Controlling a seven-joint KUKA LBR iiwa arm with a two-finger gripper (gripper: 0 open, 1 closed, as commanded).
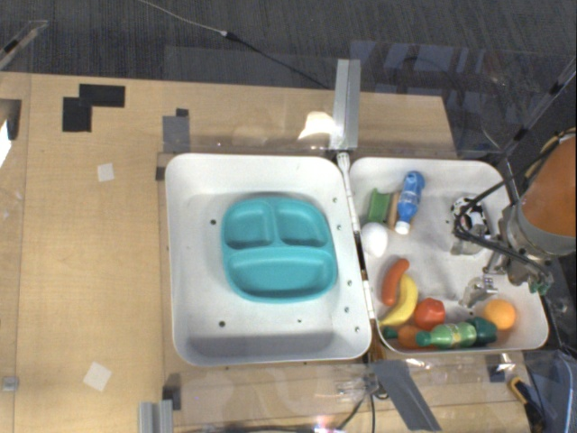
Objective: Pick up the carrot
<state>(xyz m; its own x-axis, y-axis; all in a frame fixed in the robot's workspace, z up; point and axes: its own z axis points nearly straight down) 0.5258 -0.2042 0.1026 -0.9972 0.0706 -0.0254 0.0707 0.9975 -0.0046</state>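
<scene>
The carrot (394, 280), a short orange-red stick, lies tilted in the right bin (433, 174) near its left wall, just above a yellow banana (403, 303). My gripper (479, 289) hangs low over the right side of that bin, well to the right of the carrot and apart from it. It sits right beside an orange ball-shaped fruit (499, 315). Nothing shows held in it.
Around the carrot are a white egg (374, 239), a green can (380, 207), a blue bottle (408, 200), a red tomato (429, 312) and a green bottle (457, 334). The left bin (194, 269) holds a teal divided tray (275, 246).
</scene>
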